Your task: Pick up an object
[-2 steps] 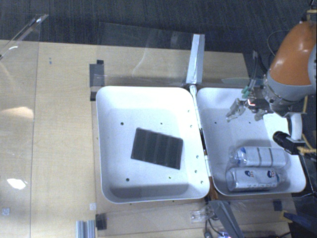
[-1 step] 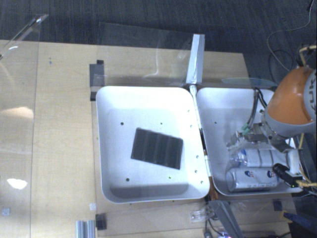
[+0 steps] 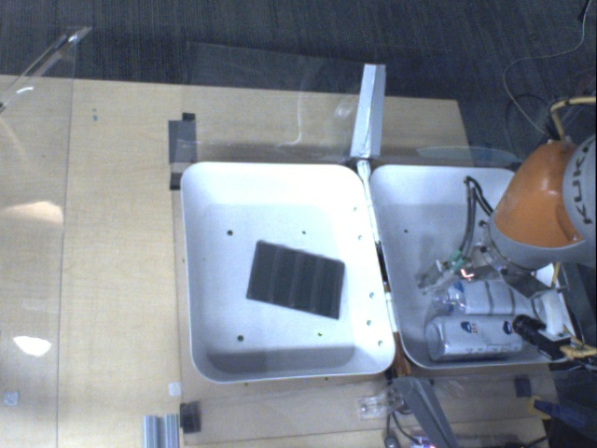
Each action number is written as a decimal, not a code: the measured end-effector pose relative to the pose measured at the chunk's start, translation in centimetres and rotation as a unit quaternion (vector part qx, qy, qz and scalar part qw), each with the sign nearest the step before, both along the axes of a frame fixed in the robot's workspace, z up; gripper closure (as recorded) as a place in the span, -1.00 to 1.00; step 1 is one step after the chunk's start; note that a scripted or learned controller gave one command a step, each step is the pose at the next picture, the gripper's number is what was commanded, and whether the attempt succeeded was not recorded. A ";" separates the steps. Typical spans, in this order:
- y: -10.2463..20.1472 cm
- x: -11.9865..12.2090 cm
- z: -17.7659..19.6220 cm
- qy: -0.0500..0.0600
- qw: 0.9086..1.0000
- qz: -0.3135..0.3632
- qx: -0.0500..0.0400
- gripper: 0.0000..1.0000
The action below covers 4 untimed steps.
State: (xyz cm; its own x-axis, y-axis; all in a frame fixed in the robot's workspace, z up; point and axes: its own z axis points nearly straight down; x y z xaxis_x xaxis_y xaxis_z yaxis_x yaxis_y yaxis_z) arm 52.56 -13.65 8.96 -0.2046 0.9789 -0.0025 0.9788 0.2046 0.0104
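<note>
Two shallow white bins sit side by side on the wooden desk (image 3: 103, 278), and their inner rims touch each other in the middle. In the left bin (image 3: 280, 180) a dark flat pad (image 3: 296, 279) with ridges along it lies on the floor of the bin, a little turned, near the centre and apart from all the walls. The right bin (image 3: 410, 203) holds the arm (image 3: 550, 203), which comes in from the right side with its orange band above the wrist. Its lower part leans down into the near right part of this bin, where grey and silver pieces with some cables are close together. The hand (image 3: 466, 273) is somewhere among these pieces, low over the floor of the bin, but I cannot tell if it is released or clenched, and I cannot see any object in its grasp. A grey metal bar (image 3: 368, 110) stands up behind the place where the two bins meet. A sheet of clear plastic (image 3: 37, 203) covers the left part of the desk.
</note>
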 end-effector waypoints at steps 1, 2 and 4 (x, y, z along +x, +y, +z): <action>1.5 -1.4 0.1 -0.005 1.000 0.023 -0.002 -1.00; 1.7 -1.0 1.3 -0.010 1.000 0.024 -0.001 1.00; 3.6 1.2 0.0 -0.001 0.997 0.074 -0.001 -1.00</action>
